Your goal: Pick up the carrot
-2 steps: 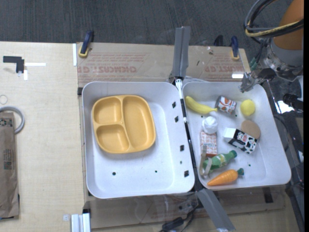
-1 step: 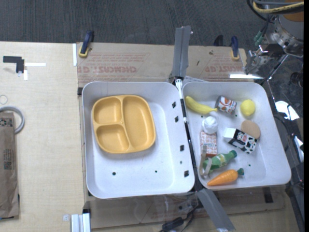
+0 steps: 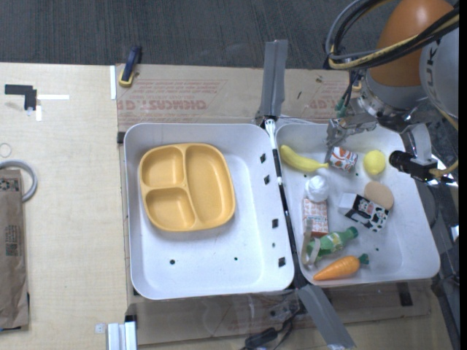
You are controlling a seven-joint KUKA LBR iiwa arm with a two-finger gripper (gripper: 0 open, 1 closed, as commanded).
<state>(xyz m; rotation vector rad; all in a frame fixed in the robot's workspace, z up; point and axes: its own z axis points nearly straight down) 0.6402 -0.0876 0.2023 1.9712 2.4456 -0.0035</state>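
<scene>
The hand (image 3: 341,131), its grip impossible to tell, hovers over a small can (image 3: 343,158); the carrot (image 3: 338,268) lies well apart, best approached from directly above.

Two white bins are seen side by side on the tabletop (image 3: 58,195). In the left bin (image 3: 211,268), a yellow three-compartment plate (image 3: 187,187) is placed. In the right bin (image 3: 408,257), the carrot (image 3: 338,268) is located at the near edge, just below a green bottle (image 3: 328,243). A banana (image 3: 300,160), a lemon (image 3: 374,162) and a small can (image 3: 343,158) are located at the far end. The hand (image 3: 341,131) is positioned over the far end, just above the can.
</scene>
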